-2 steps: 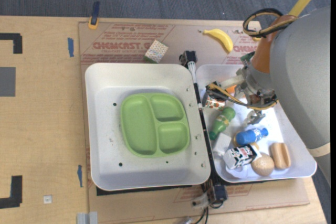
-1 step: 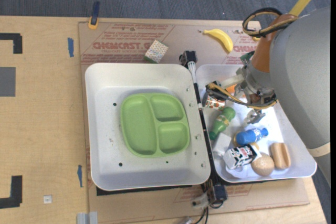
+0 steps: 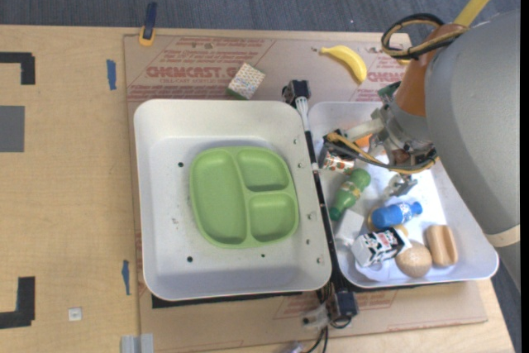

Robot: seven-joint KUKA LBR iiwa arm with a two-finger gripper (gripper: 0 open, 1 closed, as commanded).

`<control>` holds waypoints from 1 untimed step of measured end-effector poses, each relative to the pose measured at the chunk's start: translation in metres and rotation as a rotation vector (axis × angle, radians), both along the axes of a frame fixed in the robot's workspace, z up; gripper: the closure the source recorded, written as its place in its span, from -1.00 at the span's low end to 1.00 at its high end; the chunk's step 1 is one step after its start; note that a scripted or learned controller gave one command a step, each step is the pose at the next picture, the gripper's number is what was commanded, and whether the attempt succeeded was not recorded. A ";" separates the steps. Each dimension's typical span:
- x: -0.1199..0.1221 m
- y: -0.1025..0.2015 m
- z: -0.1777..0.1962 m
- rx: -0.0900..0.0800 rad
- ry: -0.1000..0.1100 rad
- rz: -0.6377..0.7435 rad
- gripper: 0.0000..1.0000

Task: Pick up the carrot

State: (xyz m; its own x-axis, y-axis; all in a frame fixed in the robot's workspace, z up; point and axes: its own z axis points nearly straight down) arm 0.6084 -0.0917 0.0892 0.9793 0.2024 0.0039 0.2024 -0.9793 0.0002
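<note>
The carrot (image 3: pixel 357 141) looks like a slim orange piece lying at the far side of the right bin (image 3: pixel 471 260), partly mixed with a dark item beside it. My gripper (image 3: pixel 400 174) hangs low over the middle of that bin, below the orange band of the wrist (image 3: pixel 411 87). It is just right of the carrot and above a blue object (image 3: pixel 395 214). The bulky grey arm covers the bin's right side.
The right bin also holds a green bottle-like toy (image 3: pixel 348 191), a small can (image 3: pixel 335 163), a cow-print item (image 3: pixel 378 245), a tan egg shape (image 3: pixel 413 261) and a hot-dog bun (image 3: pixel 442 244). A green divided plate (image 3: pixel 244 196) lies in the left bin (image 3: pixel 157 178). A banana (image 3: pixel 347 62) and a cube (image 3: pixel 246 80) rest on the bench.
</note>
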 end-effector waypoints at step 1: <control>0.018 -0.002 -0.001 0.000 0.000 0.006 -1.00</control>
